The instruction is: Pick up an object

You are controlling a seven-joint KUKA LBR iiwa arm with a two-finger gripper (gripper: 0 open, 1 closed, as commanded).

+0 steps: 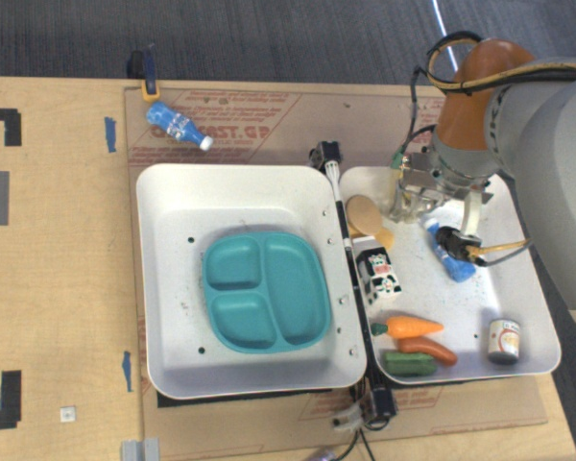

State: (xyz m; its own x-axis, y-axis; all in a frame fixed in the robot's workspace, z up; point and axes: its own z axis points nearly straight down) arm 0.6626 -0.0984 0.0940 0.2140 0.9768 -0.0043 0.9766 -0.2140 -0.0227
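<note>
Hovering: hand near tan rounded obj, right bin.

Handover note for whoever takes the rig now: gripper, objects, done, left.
Gripper: low in the right bin, at its back, beside the wooden spoon; finger state unclear, nothing seen held.
Right bin also holds a blue marker, carrot, green and orange veg, can, and a black-and-white toy.
Left bin: teal tray.
Done: no pick shown.
Left: grasp and lift one object.
</note>
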